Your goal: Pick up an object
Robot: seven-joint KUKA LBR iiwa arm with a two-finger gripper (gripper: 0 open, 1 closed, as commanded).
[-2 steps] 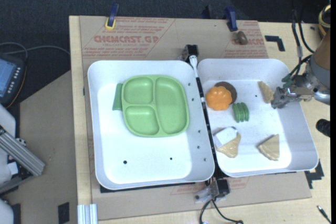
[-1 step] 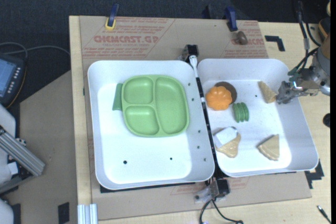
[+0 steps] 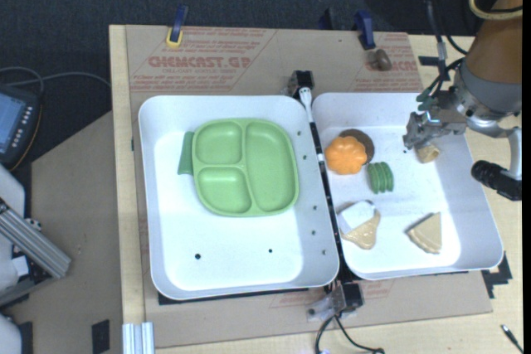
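Note:
The right bin (image 3: 469, 195) holds several toy foods. An orange round piece (image 3: 346, 155) lies near the bin's left wall, with a brown piece (image 3: 359, 136) right behind it. A green ridged piece (image 3: 380, 177) is just to its right. A white and tan wedge (image 3: 359, 225) and a tan triangle (image 3: 426, 234) lie near the front. My gripper (image 3: 421, 133) hangs low over the bin's back right, directly above a small tan piece (image 3: 428, 152) that touches or nearly touches its tip.
The left bin (image 3: 166, 211) carries a green divided plate (image 3: 245, 167). A central divider with a black clamp (image 3: 302, 83) separates the bins. Blue and yellow clamps (image 3: 175, 29) sit on the cardboard at the back. The arm's body (image 3: 498, 70) covers the right bin's back right corner.

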